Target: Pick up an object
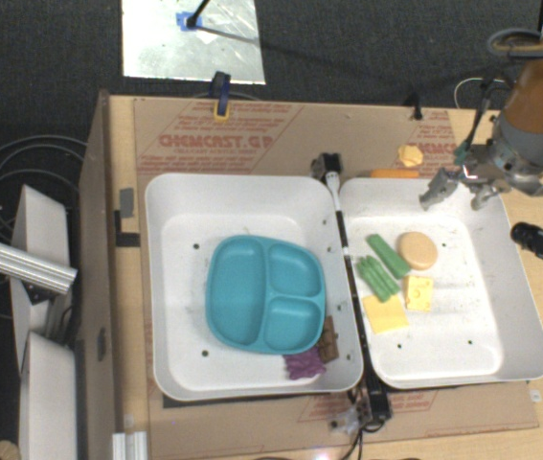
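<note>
Camera view: we looked down on two white bins.
Gripper [461,189]: we saw it over the far right of the right bin [520,353], fingers spread apart, nothing between them.
Right bin contents: green sticks [381,264], a tan round piece [418,250] and yellow blocks [386,312] lay near its left side.
Left bin [175,257]: we noted a teal divided plate [265,293], with a purple piece [302,364] at its near edge.
</note>
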Motion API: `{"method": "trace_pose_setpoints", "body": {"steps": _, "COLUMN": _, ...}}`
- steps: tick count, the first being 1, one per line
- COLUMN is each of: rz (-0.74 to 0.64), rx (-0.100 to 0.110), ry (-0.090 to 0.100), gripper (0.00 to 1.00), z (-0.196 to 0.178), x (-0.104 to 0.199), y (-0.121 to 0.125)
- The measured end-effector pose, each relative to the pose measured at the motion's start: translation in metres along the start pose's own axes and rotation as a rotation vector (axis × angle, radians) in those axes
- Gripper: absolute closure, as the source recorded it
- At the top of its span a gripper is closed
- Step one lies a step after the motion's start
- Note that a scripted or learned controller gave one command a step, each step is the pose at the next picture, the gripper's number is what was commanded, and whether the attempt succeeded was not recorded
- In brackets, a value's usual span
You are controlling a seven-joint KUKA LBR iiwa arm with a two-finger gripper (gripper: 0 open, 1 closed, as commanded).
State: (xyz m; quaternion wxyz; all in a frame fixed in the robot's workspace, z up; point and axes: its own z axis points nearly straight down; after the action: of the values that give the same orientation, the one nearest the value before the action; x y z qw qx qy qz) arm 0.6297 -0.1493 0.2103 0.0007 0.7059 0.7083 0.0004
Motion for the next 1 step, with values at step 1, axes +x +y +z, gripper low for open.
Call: {"method": "trace_pose_setpoints", "body": {"steps": 1, "rz": 0.003, "rx": 0.017, "ry": 0.005, "gripper": 0.00, "z": 0.1260, "x": 0.0175, "y": -0.0714}}
